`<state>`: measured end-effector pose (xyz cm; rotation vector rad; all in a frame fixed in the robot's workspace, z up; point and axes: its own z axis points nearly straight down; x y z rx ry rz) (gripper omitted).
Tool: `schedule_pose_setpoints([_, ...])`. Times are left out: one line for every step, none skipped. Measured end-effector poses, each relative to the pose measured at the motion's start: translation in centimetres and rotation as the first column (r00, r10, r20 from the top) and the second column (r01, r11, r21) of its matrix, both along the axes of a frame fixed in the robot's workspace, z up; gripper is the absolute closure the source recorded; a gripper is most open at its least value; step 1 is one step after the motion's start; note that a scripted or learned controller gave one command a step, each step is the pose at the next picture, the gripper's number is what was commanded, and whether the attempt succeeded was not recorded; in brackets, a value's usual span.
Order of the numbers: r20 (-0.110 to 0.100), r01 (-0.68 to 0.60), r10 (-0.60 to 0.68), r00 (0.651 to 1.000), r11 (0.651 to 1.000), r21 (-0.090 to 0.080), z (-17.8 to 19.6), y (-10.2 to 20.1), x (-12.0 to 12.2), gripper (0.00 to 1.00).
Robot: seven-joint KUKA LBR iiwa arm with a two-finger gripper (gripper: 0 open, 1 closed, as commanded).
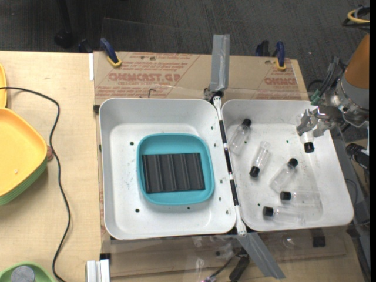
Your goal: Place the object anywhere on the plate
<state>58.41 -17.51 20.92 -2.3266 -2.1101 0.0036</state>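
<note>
A teal plate (174, 169) with a dark ribbed middle lies in the left white bin (117, 157). Several clear plastic vials with black caps lie scattered in the right bin (335, 207), among them one near the divider (239, 136), one in the middle (259, 158) and one at the front (281, 213). My gripper (309, 126) hangs over the right bin's far right side. A black cap (308, 147) sits just below it; whether that vial is held or lies on the bin floor is unclear.
The arm's orange band (358, 72) is at the right edge. A metal divider (226, 157) separates the bins. Yellow dishes (17, 151) and a black cable (59, 175) lie on the wooden bench to the left. Cardboard (153, 75) with clamps sits behind the bins.
</note>
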Motion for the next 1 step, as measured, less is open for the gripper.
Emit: schedule_pose_setpoints([0.000,0.000,0.000,1.000,1.000,0.000,0.00,0.00,0.00,0.00])
